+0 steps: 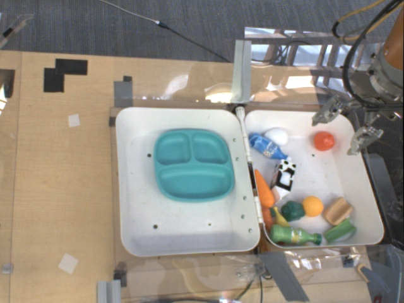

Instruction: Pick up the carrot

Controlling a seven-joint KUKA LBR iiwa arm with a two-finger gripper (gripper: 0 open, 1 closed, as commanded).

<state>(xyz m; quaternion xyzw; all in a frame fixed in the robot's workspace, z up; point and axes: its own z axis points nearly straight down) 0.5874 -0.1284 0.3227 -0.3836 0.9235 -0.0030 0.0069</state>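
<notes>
The orange carrot (265,189) lies along the left wall of the right bin (369,194), pointing up and away, its lower end touching a dark green vegetable (292,210). My gripper (345,125) hangs over the bin's far right corner, well away from the carrot. It is open, its two grey fingers (327,112) spread, with nothing between them. A red tomato (324,141) sits just below and left of the fingers.
The right bin also holds a blue bottle (266,146), a white egg (276,136), a black-and-white block (285,174), an orange ball (312,206), a bread piece (338,211) and a green bottle (297,235). A teal divided plate (192,165) lies in the left bin (136,219).
</notes>
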